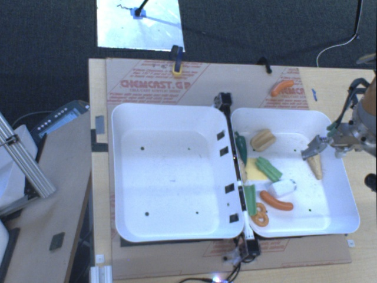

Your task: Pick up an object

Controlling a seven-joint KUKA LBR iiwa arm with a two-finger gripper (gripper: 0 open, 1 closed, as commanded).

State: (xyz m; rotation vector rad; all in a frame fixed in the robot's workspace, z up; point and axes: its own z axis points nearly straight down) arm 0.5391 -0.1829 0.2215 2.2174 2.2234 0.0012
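camera view: pale tan cone (317, 166)

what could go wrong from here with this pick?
1. The gripper sits at the right bin's right side above a cone-shaped toy near the wall; it may clip the wall or slide off the cone.
2. The other toys crowd near the divider, so a blind grasp there may catch several or none.
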